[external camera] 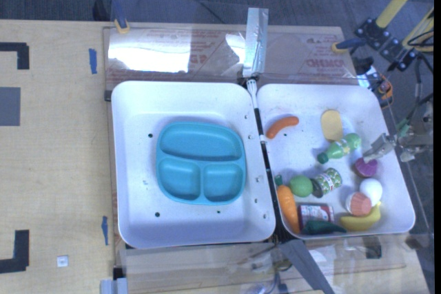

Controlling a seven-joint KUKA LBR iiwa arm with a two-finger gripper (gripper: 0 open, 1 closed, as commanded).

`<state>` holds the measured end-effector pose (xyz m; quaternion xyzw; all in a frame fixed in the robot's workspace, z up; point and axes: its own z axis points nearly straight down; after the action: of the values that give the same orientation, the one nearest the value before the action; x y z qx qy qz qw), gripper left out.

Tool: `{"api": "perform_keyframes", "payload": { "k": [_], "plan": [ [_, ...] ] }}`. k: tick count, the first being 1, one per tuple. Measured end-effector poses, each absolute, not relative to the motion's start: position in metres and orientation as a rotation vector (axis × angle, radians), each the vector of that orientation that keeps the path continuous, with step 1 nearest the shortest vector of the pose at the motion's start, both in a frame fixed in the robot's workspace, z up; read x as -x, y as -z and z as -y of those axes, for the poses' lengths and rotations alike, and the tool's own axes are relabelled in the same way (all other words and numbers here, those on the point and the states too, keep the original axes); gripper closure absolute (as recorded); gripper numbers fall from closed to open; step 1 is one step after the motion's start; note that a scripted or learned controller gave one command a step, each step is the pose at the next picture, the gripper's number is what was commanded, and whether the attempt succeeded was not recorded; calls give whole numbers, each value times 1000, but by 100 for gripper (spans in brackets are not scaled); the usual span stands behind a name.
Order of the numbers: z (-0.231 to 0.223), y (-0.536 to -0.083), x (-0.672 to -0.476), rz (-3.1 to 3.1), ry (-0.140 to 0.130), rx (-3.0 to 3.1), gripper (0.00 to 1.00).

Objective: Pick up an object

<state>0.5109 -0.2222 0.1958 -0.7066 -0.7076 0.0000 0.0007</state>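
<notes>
The right bin (pixel 393 148) holds several toy foods. Among them are an orange sausage (pixel 281 126), a yellow piece (pixel 331 124), a green bottle (pixel 341 147) and a purple piece (pixel 366 166). Nearer the front lie a green ball (pixel 300 185), a small can (pixel 327 181), a carrot (pixel 287 206), a red bottle (pixel 317 212), a white egg (pixel 371 189), a pink piece (pixel 360 203) and a banana (pixel 363 221). My gripper (pixel 383 144) shows as a grey metal part at the bin's right rim, just above the purple piece and beside the green bottle.
The left bin (pixel 131 148) carries a blue divided plate (pixel 201 162). A clear panel and a metal post (pixel 255 41) stand behind the bins. Yellow and black gear (pixel 396 3) sits at the far right.
</notes>
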Motion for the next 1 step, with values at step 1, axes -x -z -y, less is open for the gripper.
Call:
{"api": "perform_keyframes", "payload": {
  "k": [1],
  "plan": [
    [173, -88, -594, 2298, 7, 2154, 0]
  ]
}}
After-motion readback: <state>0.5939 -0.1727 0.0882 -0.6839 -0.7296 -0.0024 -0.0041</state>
